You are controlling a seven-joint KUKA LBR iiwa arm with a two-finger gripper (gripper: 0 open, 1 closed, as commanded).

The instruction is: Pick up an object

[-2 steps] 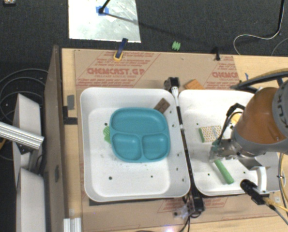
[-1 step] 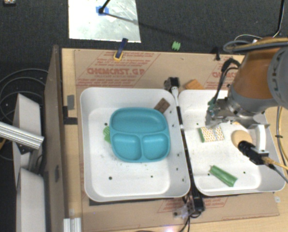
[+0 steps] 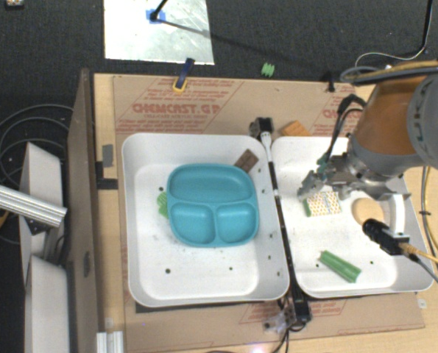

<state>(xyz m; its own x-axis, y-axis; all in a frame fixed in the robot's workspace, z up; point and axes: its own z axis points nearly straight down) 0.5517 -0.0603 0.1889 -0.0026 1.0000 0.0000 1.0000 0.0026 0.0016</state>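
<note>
Pick attempt going on in the right bin point(image 3: 355, 241).
You're seeing the blue plate point(image 3: 211, 204) sitting in the left bin point(image 3: 196, 271). The gripper point(image 3: 316, 185) is hanging just over the spotted pad point(image 3: 324, 205), opening and hold impossible to tell. The pad is lying flat, risking an empty close.

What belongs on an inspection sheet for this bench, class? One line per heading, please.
Surface: left bin and right bin, white, side by side on cardboard.
Job's things: blue tray and brown block in left bin; green block and dotted card in right bin.
Clutter: orange block on cardboard behind bins.
Grippers: claw over right bin, above dotted card.
Cables: black loops left of bench.
Surroundings: dark carpet, silver sheet.
</note>
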